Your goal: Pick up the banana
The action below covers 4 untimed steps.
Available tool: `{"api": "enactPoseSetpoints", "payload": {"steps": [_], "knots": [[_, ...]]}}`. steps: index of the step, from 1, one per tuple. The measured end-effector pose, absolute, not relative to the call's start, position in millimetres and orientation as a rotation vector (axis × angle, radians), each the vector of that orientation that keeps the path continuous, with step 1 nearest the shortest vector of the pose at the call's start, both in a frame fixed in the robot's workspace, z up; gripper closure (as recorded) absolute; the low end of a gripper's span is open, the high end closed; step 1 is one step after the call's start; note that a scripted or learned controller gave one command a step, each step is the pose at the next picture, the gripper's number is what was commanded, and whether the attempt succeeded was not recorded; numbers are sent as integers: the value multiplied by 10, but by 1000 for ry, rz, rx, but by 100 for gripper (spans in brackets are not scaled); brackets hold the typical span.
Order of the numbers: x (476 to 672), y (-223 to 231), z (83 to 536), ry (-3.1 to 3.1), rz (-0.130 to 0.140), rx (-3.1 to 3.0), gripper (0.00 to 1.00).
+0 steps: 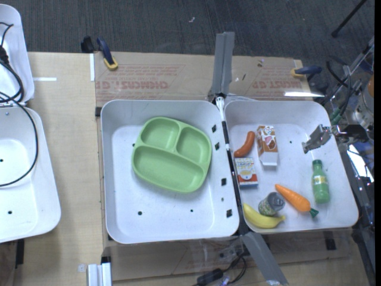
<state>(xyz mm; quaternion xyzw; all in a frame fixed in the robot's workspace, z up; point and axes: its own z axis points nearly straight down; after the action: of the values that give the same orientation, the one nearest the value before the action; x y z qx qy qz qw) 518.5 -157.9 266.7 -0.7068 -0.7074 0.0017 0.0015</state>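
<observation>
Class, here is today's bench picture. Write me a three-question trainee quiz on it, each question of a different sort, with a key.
1. True or false: the banana lies in the right bin.
2. Which thing touches the banana? A) the tin can B) the green bottle C) the sausage
3. Fill in: the green divided plate sits in the ___ bin.

Key: 1 true. 2 A. 3 left. The pincer hangs over the right bin's far right part, apart from the banana.

I see the curved yellow plastic banana (262, 217) lying flat at my right bin's near edge, touching a small tin.
</observation>
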Motion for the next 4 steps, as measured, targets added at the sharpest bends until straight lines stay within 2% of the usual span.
{"api": "enactPoseSetpoints", "payload": {"steps": [1,2,3,4], "knots": [[4973,-956,3090,-2106,4,-2330,0],[4783,-462,3180,-2107,6,-2327,0],[4775,11,2287,-2248,6,-2191,0],[4783,-774,2780,-2292,4,-2147,0]]}}
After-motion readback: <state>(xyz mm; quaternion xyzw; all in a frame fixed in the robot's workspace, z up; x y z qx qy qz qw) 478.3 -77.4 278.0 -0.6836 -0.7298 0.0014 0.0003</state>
